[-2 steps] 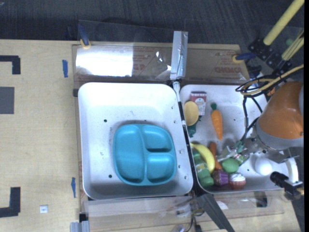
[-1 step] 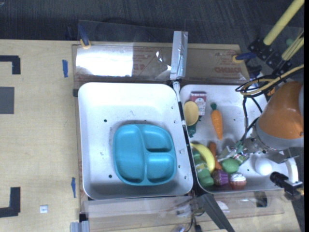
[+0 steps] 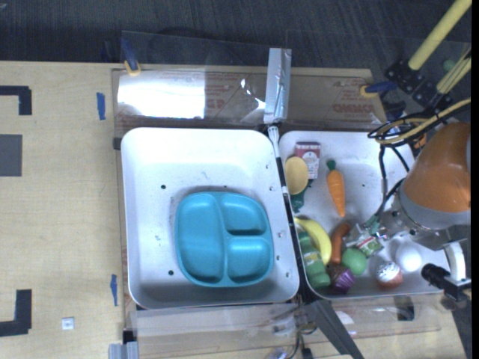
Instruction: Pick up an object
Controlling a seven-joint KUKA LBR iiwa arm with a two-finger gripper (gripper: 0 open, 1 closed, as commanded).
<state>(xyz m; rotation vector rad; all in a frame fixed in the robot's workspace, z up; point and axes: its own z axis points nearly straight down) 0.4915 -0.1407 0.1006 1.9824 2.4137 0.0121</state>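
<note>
The wooden worktop (image 3: 60,223) is carrying two white bins side by side. The left bin (image 3: 150,163) is lying well away from the claw and is holding a blue divided plate (image 3: 223,238). The right bin (image 3: 359,152) is sitting under the arm (image 3: 441,178), whose grey body and orange band are covering the bin's right side. The claw (image 3: 378,238) is hanging low over the toy pile, and how far it is open I cannot tell. Just beside it a green ball (image 3: 355,262) is resting, with a banana (image 3: 317,238) beyond it. Farther off, toward the bin's back, a carrot (image 3: 337,189) and a yellow lemon (image 3: 296,173) are lying.
</note>
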